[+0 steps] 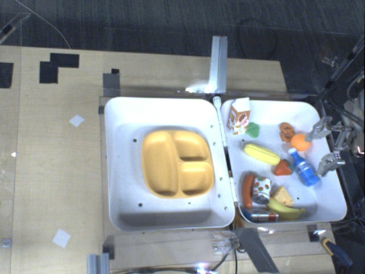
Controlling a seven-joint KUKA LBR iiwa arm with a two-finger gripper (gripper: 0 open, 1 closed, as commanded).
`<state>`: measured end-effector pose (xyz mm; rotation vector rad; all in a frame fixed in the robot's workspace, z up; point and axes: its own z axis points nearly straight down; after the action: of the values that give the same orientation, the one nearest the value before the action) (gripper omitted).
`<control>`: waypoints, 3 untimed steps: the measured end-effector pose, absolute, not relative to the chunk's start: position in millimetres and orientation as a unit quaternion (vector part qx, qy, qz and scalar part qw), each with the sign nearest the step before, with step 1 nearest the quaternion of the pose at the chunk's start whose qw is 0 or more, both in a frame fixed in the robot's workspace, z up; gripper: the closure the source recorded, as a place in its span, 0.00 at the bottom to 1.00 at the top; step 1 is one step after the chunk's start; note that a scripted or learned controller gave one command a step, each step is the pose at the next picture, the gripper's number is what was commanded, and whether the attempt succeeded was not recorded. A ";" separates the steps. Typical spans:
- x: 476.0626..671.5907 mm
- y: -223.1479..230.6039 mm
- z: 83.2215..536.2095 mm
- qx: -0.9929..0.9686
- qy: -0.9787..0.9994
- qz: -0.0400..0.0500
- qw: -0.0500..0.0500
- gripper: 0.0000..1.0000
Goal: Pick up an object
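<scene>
1. Bottom of the right bin (336,207), nearest the camera: a banana (283,210) lies along the lower wall, with a small dark stick-like item (263,216), too small to identify, just to its left.
2. Just above these: a wedge of cheese (283,196) rests against the banana; a small printed can (261,189) stands beside it; a red sausage (247,189) lies upright along the bin's left wall, touching the can.
3. Middle of the right bin: a blue bottle (302,168) lies tilted, its cap toward the upper left; a red strawberry-like piece (283,168) sits just to its left; a yellow corn cob (261,153) lies slantwise above that.
4. The gripper (329,147) hangs at the bin's right edge, its two metal fingers (318,131) spread apart, one above the other in the view. Nothing lies between them; the blue bottle is near the lower finger but apart from it.
5. Upper part of the right bin: an orange ball (300,143) touches a brown pretzel-like item (286,131); the blur makes that reading uncertain. A green leafy piece (252,130) lies beside a small carton (239,114) standing in the top left corner.
6. Left bin (122,153): a yellow divided tray (177,163) lies flat at its centre, well apart from the objects in the other bin.
7. Both bins rest on a pale wooden bench (51,176).
</scene>
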<state>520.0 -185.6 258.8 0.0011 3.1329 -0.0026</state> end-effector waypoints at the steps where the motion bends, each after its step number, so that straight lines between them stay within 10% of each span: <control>1: 516.0 -204.7 97.2 0.096 0.995 -0.001 0.006 0.00; 2: 519.3 -203.0 109.5 0.091 0.996 -0.002 0.010 1.00; 3: 519.2 -202.6 109.1 0.091 0.996 -0.002 0.010 0.00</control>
<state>519.2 -202.6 109.1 0.2847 3.1092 -0.0052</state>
